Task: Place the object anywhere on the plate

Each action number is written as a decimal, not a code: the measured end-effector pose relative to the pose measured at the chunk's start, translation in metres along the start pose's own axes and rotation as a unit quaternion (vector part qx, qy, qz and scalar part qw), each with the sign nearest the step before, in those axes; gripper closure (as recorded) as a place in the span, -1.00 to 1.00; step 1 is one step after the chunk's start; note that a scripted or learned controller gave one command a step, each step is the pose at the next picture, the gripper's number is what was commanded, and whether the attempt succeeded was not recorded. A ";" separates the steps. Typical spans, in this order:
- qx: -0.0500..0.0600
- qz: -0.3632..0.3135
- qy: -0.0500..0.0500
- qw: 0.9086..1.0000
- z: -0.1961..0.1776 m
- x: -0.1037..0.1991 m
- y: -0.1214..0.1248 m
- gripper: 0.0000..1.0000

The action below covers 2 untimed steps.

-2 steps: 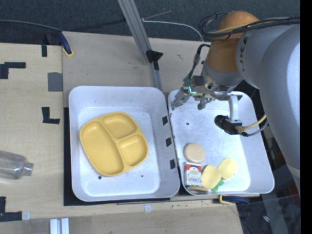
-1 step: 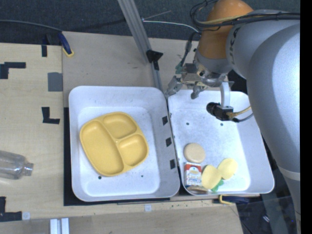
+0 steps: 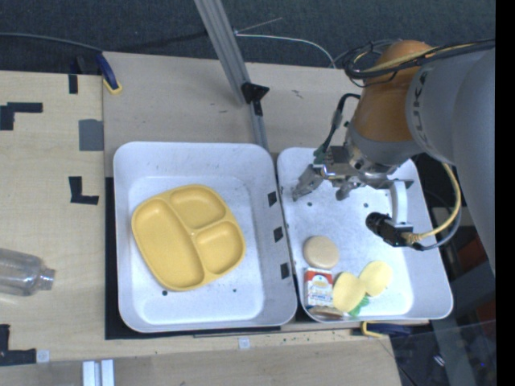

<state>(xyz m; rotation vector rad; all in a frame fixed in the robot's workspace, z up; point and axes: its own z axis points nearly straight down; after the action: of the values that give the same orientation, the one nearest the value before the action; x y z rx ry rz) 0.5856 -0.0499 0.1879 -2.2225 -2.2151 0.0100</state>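
Note:
A yellow plate with three compartments lies in the left white bin. Toward the front of the right bin lie a round tan bun, a small red and white carton and two pale yellow pieces with a bit of green under them. My gripper hangs over the back left part of the right bin, above and behind the bun. It is open, its fingers spread apart with nothing between them.
A grey metal pole slants across the bench behind the bins. A clear plastic bottle lies at the far left on the bench. A black cable and connector hang from the wrist over the right bin.

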 end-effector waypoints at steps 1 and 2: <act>-0.004 -0.005 0.001 1.000 -0.001 0.039 0.041 -1.00; -0.004 -0.002 0.001 1.000 -0.032 0.022 0.045 -1.00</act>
<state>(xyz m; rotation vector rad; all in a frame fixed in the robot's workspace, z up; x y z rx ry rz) 0.6306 -0.0276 0.2195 -2.2206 -2.2236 -0.0018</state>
